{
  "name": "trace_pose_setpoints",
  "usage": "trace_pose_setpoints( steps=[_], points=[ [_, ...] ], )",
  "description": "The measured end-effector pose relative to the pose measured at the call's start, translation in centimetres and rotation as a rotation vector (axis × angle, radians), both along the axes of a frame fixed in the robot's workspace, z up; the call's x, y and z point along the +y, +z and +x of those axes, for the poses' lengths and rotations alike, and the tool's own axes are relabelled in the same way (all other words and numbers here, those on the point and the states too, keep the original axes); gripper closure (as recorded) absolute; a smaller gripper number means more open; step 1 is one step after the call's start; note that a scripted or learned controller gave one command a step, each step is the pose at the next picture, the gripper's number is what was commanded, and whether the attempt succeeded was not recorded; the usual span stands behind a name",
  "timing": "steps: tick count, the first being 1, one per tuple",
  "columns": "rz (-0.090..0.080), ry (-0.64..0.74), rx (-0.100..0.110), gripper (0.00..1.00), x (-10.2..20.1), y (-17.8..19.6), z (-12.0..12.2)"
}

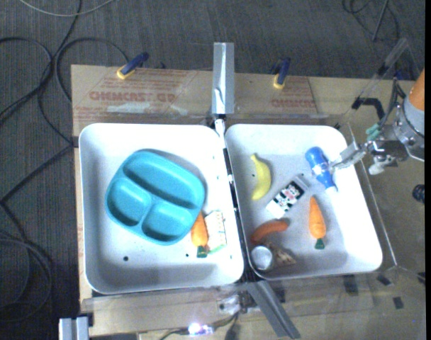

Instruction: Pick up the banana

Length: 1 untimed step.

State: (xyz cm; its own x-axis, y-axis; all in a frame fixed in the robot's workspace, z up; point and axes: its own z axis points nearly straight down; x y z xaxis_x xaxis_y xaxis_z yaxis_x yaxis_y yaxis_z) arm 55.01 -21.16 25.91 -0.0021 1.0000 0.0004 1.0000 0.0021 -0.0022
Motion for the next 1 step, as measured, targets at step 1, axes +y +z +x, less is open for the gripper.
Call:
trace_pose_setpoints(
  steps=[1],
  points=[
    [-0.003, -0.039, -0.002, 0.00, -1.20, 7.11, 2.36]
  ],
)
